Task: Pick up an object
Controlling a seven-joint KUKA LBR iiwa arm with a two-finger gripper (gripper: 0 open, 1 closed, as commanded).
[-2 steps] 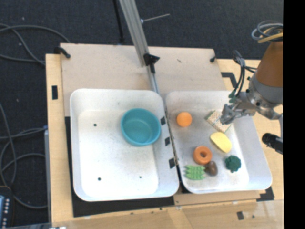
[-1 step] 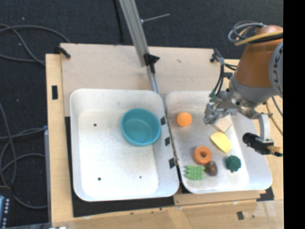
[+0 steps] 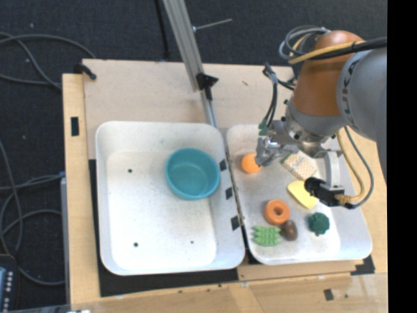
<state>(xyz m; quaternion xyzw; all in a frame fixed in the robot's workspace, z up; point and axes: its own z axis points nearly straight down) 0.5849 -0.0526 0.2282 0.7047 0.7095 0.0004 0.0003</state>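
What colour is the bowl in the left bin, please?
The bowl is teal blue, seen clearly in the camera view, in the left bin.

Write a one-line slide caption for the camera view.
Gripper hovers beside orange ball in right bin; blue bowl sits in left bin.

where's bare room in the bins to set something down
Left bin: bare floor everywhere around the blue bowl, widest toward its near and left walls. Right bin: crowded, with gripper, orange ball, yellow piece and orange ring.
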